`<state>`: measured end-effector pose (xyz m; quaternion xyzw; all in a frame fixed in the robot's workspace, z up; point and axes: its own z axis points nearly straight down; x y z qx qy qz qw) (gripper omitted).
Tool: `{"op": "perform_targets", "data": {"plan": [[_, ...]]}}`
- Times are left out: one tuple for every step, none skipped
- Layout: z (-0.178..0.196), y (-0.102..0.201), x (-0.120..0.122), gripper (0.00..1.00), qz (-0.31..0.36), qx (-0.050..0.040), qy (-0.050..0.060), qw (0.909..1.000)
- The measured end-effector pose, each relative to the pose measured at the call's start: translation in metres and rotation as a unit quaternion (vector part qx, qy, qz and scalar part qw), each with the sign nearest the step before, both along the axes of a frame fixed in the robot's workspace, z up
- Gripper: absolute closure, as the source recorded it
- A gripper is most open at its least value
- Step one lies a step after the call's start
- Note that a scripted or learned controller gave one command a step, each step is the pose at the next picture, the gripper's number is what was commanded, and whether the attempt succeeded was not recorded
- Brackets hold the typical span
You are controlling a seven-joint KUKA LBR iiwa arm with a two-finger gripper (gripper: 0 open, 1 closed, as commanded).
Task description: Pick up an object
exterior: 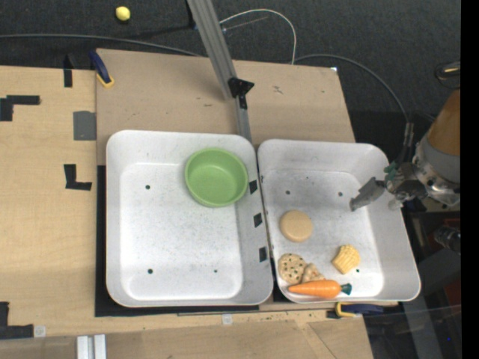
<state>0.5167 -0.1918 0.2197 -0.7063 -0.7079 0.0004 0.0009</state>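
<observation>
Pale wooden counter (45,223) marked with black tape pieces (73,176) and one grey square patch (84,125). Small yellow ball (123,13) on dark floor beyond; slanted grey metal pole (212,34); thin looping white cable (278,22).

Two shallow white bins sit side by side: the left bin (127,223) and the right bin (374,275). One green bowl (216,176) lies in the left bin. Right of that bowl, the other bin holds one tan round piece (296,226), one cookie (290,264), one carrot (317,289) and one yellow corn piece (345,259).
</observation>
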Motion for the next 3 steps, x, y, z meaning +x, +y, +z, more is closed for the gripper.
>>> {"op": "perform_targets", "data": {"plan": [[0.000, 0.000, 0.000, 0.00, 0.000, -0.0002, 0.000, 1.0000], [-0.060, -0.006, 0.003, 0.00, -0.001, 0.0003, 0.003, 1.0000], [-0.107, 0.001, 0.007, 0.00, 0.000, 0.0005, 0.002, 1.0000]]}}
